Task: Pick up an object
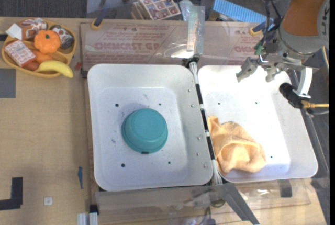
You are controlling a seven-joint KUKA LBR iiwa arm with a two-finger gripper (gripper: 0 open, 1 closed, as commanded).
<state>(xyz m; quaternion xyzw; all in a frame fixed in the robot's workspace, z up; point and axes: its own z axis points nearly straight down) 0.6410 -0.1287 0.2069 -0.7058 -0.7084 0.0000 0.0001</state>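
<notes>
Hovering hand (257,69) over right bin (293,130), fingers spread, holding nothing

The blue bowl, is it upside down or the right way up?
Upside down. The bowl shows a rounded, closed top with no hollow, resting in the left bin.

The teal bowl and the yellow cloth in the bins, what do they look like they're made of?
The teal bowl, lying upside down in the left bin, looks like moulded plastic: one even colour, smooth surface, soft sheen. The yellow cloth in the right bin looks like soft fabric, perhaps terry or microfibre: it lies crumpled in folds with a matte, slightly fuzzy surface.
</notes>
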